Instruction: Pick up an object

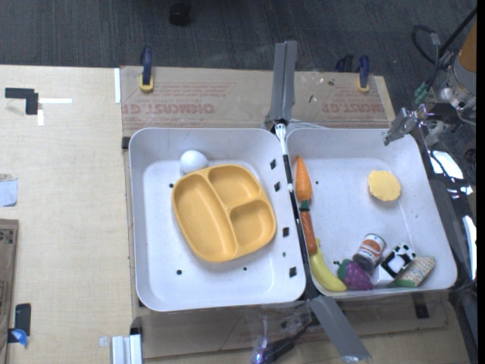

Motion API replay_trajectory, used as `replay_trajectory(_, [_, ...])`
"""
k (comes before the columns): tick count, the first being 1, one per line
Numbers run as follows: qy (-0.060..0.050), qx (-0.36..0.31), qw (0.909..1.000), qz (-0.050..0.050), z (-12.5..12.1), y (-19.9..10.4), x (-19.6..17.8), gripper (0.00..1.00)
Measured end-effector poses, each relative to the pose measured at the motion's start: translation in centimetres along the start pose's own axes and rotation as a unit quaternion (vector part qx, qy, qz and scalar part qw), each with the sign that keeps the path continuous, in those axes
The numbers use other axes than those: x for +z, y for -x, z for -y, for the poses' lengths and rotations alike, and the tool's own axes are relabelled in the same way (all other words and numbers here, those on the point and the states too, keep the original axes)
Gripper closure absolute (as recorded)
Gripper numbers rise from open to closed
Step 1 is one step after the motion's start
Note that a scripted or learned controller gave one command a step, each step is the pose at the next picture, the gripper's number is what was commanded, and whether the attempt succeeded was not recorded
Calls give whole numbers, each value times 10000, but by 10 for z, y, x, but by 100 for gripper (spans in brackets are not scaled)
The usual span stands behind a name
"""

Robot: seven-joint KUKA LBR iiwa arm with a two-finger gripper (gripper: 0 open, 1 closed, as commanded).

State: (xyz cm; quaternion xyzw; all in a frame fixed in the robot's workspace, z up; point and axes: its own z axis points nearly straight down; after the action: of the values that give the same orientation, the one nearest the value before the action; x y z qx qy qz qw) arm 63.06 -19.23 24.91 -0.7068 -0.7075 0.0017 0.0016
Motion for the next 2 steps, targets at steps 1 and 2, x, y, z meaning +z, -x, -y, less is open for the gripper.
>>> replay_trajectory(1, [18, 137, 9999, -49, 16, 20, 148, 0])
replay_trajectory(2, [11, 137, 9999, -40, 16, 21, 141, 100])
